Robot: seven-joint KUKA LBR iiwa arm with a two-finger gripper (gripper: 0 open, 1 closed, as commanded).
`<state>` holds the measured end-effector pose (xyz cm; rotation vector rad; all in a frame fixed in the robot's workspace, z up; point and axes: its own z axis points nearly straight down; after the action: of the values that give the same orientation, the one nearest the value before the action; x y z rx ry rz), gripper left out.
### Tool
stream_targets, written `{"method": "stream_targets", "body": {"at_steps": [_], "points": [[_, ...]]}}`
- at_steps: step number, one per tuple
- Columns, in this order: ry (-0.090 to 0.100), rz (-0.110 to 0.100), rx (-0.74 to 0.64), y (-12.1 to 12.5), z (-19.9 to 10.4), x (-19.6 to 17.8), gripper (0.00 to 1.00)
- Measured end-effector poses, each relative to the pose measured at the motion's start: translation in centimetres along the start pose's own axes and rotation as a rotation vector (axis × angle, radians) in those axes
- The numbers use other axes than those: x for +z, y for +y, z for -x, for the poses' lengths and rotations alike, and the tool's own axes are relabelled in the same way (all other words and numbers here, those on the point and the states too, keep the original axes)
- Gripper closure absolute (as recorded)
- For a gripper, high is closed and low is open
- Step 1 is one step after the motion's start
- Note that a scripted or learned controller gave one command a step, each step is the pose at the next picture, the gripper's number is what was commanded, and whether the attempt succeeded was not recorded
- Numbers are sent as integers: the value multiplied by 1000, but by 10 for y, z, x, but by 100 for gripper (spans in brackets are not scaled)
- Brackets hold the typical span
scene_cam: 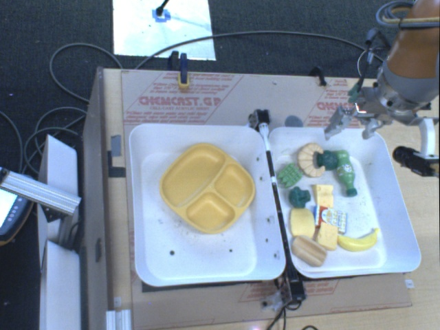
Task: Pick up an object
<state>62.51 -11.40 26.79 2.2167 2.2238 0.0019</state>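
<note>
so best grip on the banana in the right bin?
Take the banana across its middle, coming straight down. It lies flat, curving along the near-right edge of the pile, with bare bin floor on its outer side; the yellow block crowds its left end, so stay clear of that end.

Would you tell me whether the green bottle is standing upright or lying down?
Lying down: the green bottle rests on its side on the right bin's floor.

Bright even overhead light, soft shadows, slight overall blur
</note>
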Motion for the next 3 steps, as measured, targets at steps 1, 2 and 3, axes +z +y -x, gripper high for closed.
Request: {"method": "stream_targets", "body": {"at_steps": [1,2,3], "points": [[-1,-2,2,-6,41,78,0],[-1,3,1,22,37,166,0],[0,10,1,-37,-16,178,0]]}}
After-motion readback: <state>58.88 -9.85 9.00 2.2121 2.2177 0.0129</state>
